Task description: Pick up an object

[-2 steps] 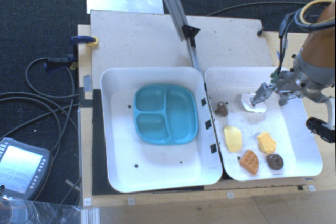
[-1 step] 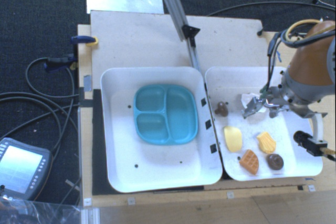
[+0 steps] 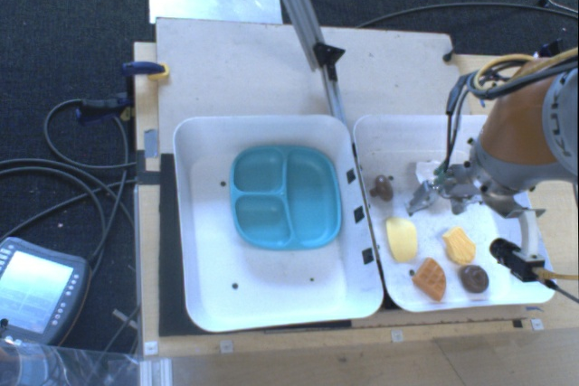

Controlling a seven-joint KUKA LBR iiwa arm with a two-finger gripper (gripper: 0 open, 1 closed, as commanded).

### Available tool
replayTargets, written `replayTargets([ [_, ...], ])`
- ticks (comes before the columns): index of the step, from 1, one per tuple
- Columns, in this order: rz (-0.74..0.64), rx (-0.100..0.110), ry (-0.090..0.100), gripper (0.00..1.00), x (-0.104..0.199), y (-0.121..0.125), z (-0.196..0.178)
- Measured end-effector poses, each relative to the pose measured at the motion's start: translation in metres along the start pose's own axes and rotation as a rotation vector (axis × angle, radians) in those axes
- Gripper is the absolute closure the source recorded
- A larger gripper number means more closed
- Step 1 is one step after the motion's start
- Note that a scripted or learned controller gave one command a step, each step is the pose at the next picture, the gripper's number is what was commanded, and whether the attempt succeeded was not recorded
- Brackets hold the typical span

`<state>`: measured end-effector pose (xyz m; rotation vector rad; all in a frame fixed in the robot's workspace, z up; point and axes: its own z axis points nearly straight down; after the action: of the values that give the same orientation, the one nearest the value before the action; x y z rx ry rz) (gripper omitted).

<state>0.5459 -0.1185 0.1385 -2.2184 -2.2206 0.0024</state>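
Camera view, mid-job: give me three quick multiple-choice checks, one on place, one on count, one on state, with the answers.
1. Where does the blue tray lie?
A. left bin
B. right bin
C. bare bench

2. How many compartments does the tray show?
A. two
B. three
C. five

3. How does the pincer stand against the yellow piece?
A. clamped on it
B. apart, above it in the picture
C. pressing it flat

Answers: 1 A, the left bin surrounds the tray; 2 B, two ridges split it in three; 3 B, white floor of the right bin shows between them.
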Motion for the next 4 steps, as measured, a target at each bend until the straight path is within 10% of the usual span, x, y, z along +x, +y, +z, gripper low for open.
replayTargets([
  [1, 0.001, -0.007, -0.001, 1.00, 0.000, 0.002, -0.013],
  [4, -0.005, -0.009, -0.002, 1.00, 0.000, 0.006, -0.152],
])
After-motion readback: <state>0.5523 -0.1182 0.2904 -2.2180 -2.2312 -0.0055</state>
